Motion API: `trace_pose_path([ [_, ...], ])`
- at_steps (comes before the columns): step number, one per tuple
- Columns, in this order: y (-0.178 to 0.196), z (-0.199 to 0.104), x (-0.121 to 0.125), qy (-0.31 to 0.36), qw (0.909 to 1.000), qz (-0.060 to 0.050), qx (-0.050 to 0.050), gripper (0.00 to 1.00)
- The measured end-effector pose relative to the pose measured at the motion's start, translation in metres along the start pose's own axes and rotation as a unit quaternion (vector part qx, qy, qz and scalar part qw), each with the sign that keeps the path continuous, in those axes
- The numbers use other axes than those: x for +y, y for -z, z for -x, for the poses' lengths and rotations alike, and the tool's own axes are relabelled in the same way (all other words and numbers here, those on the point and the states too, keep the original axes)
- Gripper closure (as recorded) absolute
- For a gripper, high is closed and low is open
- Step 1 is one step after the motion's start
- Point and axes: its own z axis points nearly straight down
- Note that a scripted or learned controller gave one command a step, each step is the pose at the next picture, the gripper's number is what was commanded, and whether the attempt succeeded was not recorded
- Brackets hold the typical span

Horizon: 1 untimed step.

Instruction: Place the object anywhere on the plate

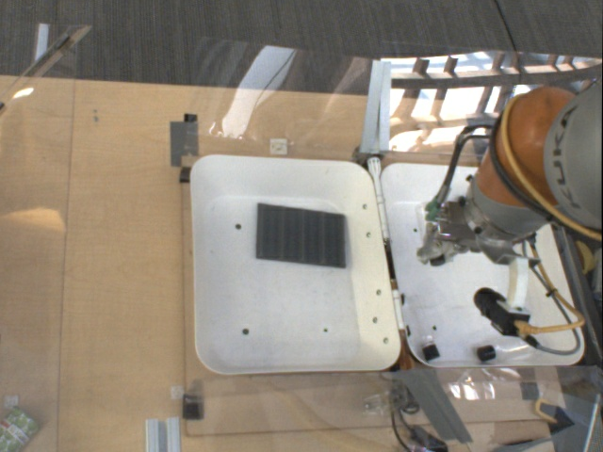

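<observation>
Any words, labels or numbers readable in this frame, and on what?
"KU": dark letters on the arm's grey casing, cut off at the edge, only partly legible.
Small white tag on the bench: too small to read.
Printed scrap at the bench's near-left corner: blurred.

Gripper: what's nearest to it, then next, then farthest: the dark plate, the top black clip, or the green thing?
1. Dark plate, in the left bin, left of the gripper.
2. Top black clip, at that bin's upper-left corner.
3. Green thing, bottom-left corner.

Dark ribbed plate lying flat in left bin — gripper poised over right bin, well apart.
</observation>
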Motion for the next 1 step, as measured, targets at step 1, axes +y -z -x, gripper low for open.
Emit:
trace_pose_path([
  [1,-0.0003,-0.0579,-0.0124,0.056,0.9984,0.000,0.000,1.00],
])
